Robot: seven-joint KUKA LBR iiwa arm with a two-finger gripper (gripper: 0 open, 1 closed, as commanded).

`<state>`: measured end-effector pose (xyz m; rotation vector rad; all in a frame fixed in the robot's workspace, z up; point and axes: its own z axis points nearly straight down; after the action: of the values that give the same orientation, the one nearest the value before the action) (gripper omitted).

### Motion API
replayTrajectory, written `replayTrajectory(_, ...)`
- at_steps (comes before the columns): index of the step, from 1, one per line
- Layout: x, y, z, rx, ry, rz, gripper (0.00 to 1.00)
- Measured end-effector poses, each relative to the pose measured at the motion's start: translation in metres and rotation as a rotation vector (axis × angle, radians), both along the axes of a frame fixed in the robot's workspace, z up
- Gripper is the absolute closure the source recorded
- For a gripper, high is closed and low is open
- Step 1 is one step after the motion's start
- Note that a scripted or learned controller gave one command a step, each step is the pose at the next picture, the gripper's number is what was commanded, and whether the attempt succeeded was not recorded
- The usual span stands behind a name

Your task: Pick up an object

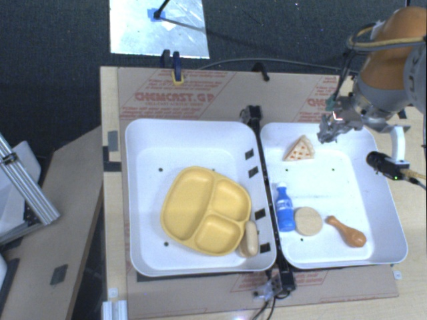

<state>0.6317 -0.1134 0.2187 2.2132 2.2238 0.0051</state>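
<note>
We count two white bins: a left bin [143, 179] and a right bin [373, 199]. In the left one we find one yellow tray [200, 209] with three compartments and one bread roll [250, 239]. In the right one we see four things: one pizza slice [299, 150], one blue bottle [284, 209], one round cracker [309, 221] and one drumstick [347, 231]. That makes six loose items.

The grey arm [383, 79], its orange band uppermost, reaches in from the right edge of the camera view. Its wrist angles down and to the left, the gripper [327, 133] pointing downward at its tip.
</note>
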Motion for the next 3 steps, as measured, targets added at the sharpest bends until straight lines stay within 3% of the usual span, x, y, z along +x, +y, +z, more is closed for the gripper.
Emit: replayTrajectory(3, 0.006, 0.149, 0.003, 0.002, 0.003, 0.004, 1.0)
